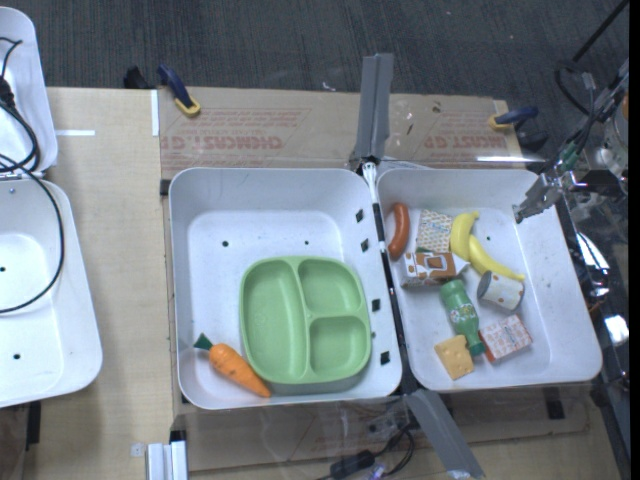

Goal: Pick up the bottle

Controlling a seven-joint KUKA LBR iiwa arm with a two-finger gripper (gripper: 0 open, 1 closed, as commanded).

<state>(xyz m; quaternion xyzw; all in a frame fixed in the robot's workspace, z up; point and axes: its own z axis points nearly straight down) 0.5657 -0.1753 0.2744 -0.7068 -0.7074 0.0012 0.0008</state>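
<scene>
The green bottle (459, 311) lies on its side in the middle of the right bin (560, 308), pointing toward the near edge. A brown carton (430, 266) touches its far end and a cheese wedge (455, 356) lies by its near end. My gripper (537, 199) hangs over the right bin's far right corner, tilted in from the right. It is well apart from the bottle, up and to the right of it. Nothing shows in its grasp.
The right bin also holds a sausage (398, 230), a patterned box (435, 230), a banana (475, 248), a white can (498, 290) and a pink box (507, 336). In the left bin (200, 248) sit a green divided plate (305, 318) and a carrot (232, 361).
</scene>
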